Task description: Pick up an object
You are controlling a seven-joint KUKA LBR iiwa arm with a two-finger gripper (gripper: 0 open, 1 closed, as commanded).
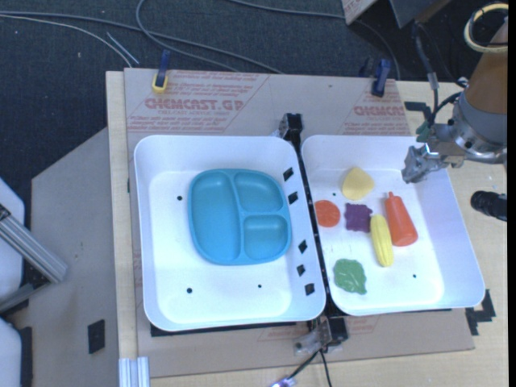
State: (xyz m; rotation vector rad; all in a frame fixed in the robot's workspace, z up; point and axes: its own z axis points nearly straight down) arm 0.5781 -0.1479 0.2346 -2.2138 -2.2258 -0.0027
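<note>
The left bin (153,240) holds a blue tray (239,215). The right bin (451,256) holds an orange disc (326,213), green piece (350,275), yellow lump (357,183), purple block (357,216), corn (381,239) and carrot (400,219). The gripper (419,164) hovers near the carrot, holding nothing. The board (201,99) reads "CHEMCAST GP".

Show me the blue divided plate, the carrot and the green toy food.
Blue divided plate (239,216), camera view, its middle divider.
Carrot (400,220), camera view, mid-body.
Green toy food (350,276), camera view, its centre.
</note>
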